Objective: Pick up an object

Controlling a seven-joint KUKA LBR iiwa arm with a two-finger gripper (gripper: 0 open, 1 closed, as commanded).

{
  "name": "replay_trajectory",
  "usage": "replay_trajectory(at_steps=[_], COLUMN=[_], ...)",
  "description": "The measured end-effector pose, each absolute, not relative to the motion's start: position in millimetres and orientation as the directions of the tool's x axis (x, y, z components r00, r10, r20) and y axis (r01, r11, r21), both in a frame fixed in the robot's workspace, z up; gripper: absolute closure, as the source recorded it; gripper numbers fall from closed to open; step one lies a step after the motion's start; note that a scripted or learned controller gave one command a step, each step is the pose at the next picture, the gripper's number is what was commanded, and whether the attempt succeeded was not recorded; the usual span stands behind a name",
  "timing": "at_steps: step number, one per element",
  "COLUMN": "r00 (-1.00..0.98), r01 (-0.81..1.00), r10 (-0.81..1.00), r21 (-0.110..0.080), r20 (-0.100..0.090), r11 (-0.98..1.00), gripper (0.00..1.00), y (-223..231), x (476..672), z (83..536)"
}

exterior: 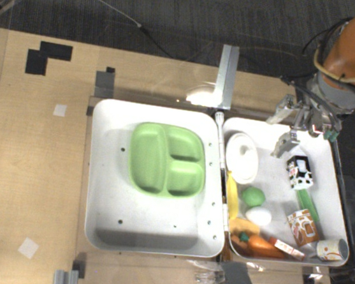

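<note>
Green divided tray (166, 158) in left bin (100, 225); gripper (290, 127) above cluttered right bin (339, 184), nothing between fingers.

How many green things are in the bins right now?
3: the divided green tray in the left bin; a green ball and green stick in the right bin. Others may be hidden.

No lettering, number or brand can be read anywhere. The small brown-and-white printed carton (302, 227) in the right white bin (338, 183) carries markings too blurred to make out, and the black-and-white patterned toy (299, 173) and the white paper cup with a brown mark (331, 249) show patterns only.
</note>
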State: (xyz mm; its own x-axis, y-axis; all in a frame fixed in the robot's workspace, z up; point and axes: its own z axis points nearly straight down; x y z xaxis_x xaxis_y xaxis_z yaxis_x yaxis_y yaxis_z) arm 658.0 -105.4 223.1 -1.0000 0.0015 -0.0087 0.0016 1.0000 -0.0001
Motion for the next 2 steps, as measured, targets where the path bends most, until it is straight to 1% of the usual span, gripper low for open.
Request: replay_trajectory(at_steps=[1,2], r00=[-0.999,-0.995], r01=[0.043,0.095], r10=[0.043,0.095], r21=[0.0,-0.001], r20=[-0.004,-0.015], r11=[0.999,0.995], gripper=[0.0,0.0], y=[-177.8,-183.3], x=[632.0,571.8], z=[97.5,90.1])
